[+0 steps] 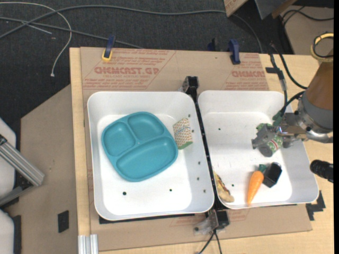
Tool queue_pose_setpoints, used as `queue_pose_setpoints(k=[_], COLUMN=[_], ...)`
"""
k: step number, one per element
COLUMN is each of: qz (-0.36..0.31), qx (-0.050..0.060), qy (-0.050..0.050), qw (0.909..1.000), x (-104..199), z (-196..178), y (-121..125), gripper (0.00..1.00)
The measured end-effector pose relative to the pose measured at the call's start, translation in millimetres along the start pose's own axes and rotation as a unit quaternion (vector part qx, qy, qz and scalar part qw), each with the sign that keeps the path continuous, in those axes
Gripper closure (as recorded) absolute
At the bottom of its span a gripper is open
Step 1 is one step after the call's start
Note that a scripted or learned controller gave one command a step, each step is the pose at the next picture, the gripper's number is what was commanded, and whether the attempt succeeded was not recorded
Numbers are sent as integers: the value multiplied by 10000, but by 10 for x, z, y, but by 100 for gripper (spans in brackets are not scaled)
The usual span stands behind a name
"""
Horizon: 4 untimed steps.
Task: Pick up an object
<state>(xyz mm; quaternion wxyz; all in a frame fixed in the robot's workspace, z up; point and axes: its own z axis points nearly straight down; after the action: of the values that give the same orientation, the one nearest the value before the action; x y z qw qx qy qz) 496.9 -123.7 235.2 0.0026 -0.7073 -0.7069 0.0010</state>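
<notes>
My gripper (266, 141) hangs low over the right part of the right bin (233, 115), reaching in from the right edge. Small green and red bits show right at its tip, and I cannot make out what they belong to. Below it, near the bin's front, lies an orange toy carrot (254, 186) with a black object (273, 174) touching its upper end. A small brownish, banana-like item (224, 189) lies at the right bin's front left corner.
In the left bin (153, 200) sits a teal divided plate (140, 145), with a small patterned object (183, 132) against its right side. A black divider and clamps run between the bins. Cables lie on the bench at the right.
</notes>
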Motion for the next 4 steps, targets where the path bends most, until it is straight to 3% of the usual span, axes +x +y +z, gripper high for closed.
queue_pose_setpoints(k=[1, 4], qz=[-4, -1], qx=[-19, 3], qy=[-3, 5], qw=[10000, 10000], x=[0, 96], z=[-15, 1270], y=[10, -73], gripper=[0, 0])
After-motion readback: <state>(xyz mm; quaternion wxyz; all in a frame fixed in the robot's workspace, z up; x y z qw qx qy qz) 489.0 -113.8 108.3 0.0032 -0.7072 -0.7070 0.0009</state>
